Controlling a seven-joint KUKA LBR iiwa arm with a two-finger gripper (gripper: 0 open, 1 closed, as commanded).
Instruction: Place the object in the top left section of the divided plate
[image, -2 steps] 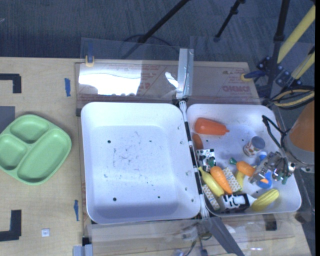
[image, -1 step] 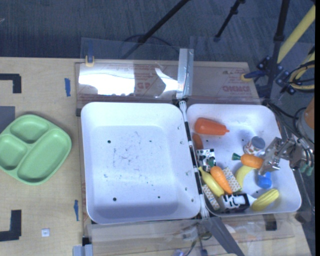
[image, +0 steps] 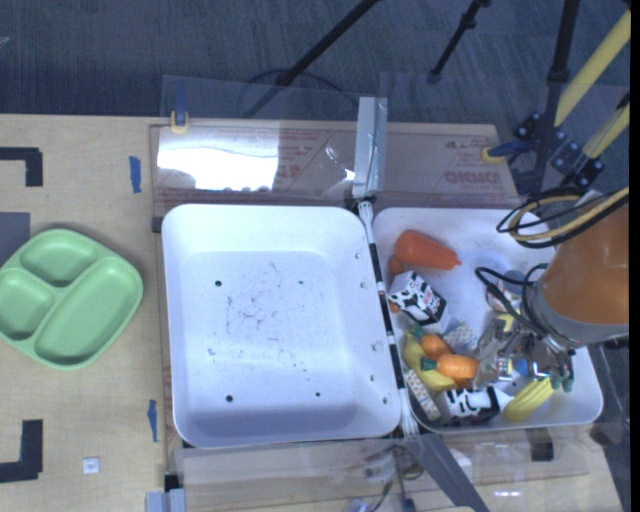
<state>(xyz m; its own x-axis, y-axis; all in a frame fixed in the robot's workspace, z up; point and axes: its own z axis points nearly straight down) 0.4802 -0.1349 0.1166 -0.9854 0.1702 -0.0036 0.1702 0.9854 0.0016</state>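
Observation:
A green divided plate lies on the wooden bench at the far left, outside the bins. Its top left section has nothing in it. My gripper is down in the right bin, among a heap of toy food near the bin's front. Close to it lie a small orange piece, a yellow banana and a black-and-white cow toy. An orange carrot-like toy rests at the back of that bin.
The left bin sits between the plate and the right bin, its floor bare white with faint marks. A clear plastic wall stands behind the bins. Cables loop over the right bin's back right corner.

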